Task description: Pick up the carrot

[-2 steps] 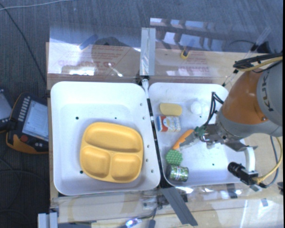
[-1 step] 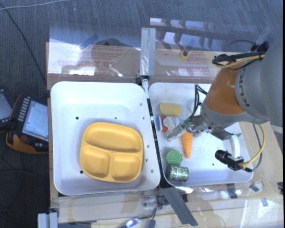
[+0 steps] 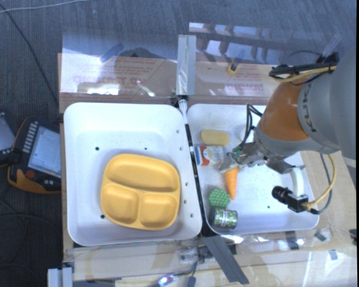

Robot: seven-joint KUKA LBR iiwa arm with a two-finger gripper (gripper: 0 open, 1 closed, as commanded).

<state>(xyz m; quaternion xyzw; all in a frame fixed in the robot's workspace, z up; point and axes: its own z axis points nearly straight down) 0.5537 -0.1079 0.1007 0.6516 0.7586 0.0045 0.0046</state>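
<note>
Dark grey carpet (image 3: 107,11) covers the floor around the bench (image 3: 269,268), with a thin cable (image 3: 60,2) trailing across it beyond the bench's far side. Left of the bench, a teach pendant (image 3: 36,157) with a lit screen lies on the carpet.

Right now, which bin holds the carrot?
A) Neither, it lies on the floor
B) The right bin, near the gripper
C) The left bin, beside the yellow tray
B: the carrot lies in the right bin, just below the gripper, while the yellow tray sits alone in the left bin.
</note>
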